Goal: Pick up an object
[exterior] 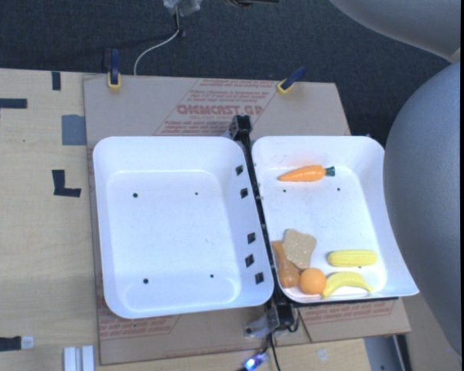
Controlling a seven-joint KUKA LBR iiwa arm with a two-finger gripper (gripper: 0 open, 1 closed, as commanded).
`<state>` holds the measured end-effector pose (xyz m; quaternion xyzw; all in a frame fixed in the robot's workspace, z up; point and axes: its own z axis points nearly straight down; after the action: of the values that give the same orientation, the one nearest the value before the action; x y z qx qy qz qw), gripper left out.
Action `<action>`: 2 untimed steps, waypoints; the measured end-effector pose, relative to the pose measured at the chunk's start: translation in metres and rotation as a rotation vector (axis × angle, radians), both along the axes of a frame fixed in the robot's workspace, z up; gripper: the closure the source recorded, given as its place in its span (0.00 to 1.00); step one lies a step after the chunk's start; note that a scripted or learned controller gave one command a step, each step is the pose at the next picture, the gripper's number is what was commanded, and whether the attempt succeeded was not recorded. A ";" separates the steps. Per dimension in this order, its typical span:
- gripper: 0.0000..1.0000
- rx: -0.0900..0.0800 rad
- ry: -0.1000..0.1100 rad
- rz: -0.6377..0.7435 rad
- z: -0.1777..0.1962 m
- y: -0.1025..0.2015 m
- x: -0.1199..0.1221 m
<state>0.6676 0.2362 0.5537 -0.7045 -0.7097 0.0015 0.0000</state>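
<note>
Right bin (371,207) holding the candidate objects: carrot (303,174) alone at the far end, so easiest to reach; bread slice (298,246), orange (312,281), banana (346,285) and corn (352,258) crowded at the near end; jaws' state cannot be told.

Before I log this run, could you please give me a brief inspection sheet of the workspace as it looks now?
Surface: wooden bench under a cardboard sheet bearing the left bin and right bin.
Job's things: in the right bin, a carrot, bread slice, corn cob, banana, orange and a brownish piece, the last five clustered at the near end.
Clutter: nothing seen.
End effector: nothing seen.
Cables: white cable at the top.
Surroundings: two clamps on the cardboard's far edge; dark floor.
</note>
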 end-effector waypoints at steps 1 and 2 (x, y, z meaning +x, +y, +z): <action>1.00 -0.001 0.001 0.002 0.010 0.001 0.000; 1.00 0.000 -0.001 0.003 0.019 0.003 0.000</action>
<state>0.6673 0.2387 0.5730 -0.7032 -0.7109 0.0012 -0.0006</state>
